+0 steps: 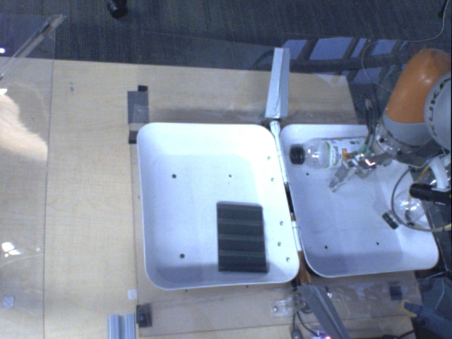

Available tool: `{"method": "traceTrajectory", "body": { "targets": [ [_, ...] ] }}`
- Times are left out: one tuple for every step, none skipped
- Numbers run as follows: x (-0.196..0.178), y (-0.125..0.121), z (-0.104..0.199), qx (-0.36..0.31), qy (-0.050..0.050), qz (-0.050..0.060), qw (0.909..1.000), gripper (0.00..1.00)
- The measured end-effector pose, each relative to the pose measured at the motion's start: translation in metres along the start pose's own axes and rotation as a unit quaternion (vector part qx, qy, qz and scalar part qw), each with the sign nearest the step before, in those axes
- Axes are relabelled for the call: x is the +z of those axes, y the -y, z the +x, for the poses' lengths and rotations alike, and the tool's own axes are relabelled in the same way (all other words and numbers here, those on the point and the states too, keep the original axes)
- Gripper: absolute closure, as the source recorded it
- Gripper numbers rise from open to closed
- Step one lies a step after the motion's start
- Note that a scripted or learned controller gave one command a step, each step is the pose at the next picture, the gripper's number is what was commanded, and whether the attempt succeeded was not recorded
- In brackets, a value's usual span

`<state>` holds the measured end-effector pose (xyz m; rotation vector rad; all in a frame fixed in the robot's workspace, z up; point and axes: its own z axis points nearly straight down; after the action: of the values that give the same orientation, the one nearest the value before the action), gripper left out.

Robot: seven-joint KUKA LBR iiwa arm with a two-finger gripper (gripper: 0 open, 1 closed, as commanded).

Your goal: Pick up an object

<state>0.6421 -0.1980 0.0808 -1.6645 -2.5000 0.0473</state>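
1. A pale wooden bench top (85, 189) fills most of the space, lit brightly and evenly from above.
2. Behind it runs dark grey floor (212, 13), ribbed like carpet (or perhaps matting, hard to tell from here).
3. A clear panel (25, 83) stands along the bench's left side, catching white glare.
4. A metal post (277, 83) rises at the bench's far edge.
5. Small dark brackets (138, 108) sit on the wood.

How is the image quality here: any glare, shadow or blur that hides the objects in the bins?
Camera view: soft overall, fine detail smeared. The clear bottle blends into the bright right bin; the gripper is blurry. The dark ridged block stands out sharply against the left bin, whose lower part is shadowed. Glare streaks the transparent panel.
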Motion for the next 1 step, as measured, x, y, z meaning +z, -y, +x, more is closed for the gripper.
{"method": "traceTrajectory", "body": {
  "targets": [
    [-0.0457,0.0173,0.0019,0.024,0.038,-0.040,0.9982,0.00]
  ]
}}
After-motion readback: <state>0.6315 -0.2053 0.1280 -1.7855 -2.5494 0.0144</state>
